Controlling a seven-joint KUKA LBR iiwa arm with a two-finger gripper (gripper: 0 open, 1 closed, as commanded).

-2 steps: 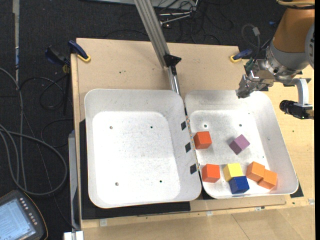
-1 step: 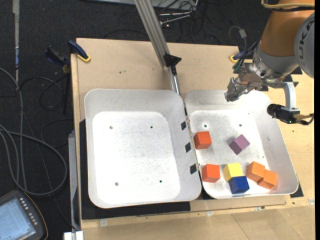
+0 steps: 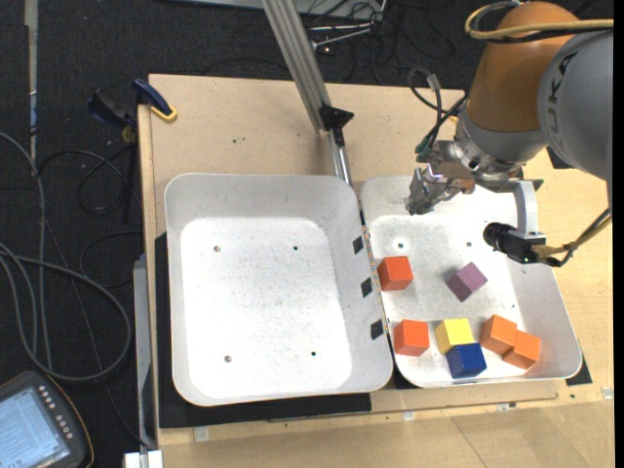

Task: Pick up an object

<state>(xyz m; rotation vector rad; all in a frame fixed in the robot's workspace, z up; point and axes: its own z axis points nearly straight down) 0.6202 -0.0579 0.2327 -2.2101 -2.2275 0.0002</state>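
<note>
The right bin [image 3: 546,300] holds several small blocks. An orange block [image 3: 395,272] lies near its left wall and a purple block [image 3: 468,280] sits mid-bin. Along the front are another orange block [image 3: 411,336], a yellow block [image 3: 453,333] touching a blue block [image 3: 466,360], and two orange blocks [image 3: 512,341] pressed together at the front right. My gripper [image 3: 425,199] hangs over the bin's back left corner, well behind the nearest orange block, with no block at its tip.
The left bin [image 3: 185,261] lies beside the right one, their walls meeting at the middle. A slanted metal pole [image 3: 302,57] crosses the back. A black fitting [image 3: 507,239] on the arm hovers over the right bin's back right.
</note>
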